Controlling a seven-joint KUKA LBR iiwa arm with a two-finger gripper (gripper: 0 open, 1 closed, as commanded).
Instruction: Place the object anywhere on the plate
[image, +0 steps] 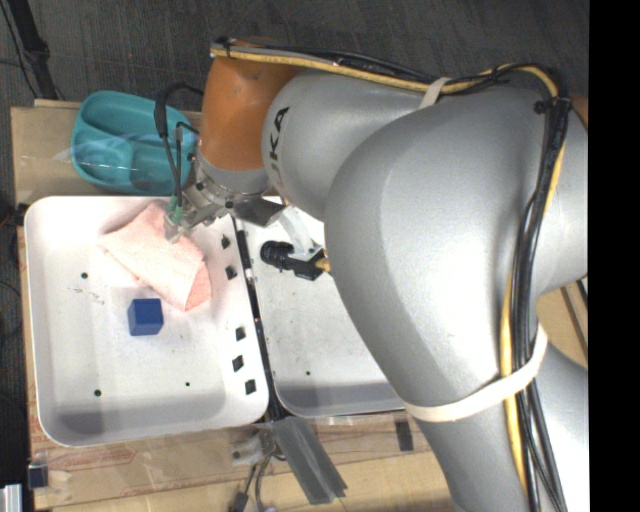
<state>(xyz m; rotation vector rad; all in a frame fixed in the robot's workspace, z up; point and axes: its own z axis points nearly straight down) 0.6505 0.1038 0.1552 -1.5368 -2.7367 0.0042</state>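
- Reaching in from the right, the arm (420, 200) covers most of the right bin (320, 385).
- Left bin (60, 400) holds a pink plate (160, 262) near its far edge.
- Gripper (178, 222) sits at the plate's far edge; its state cannot be told.
- Blue cube (145, 316) lies just beside the plate, on the bin floor.

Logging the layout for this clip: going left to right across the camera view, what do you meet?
Left white bin's wall → blue block → pink cloth → gripper at the cloth's upper edge → divider between the bins → grey arm over the right bin.
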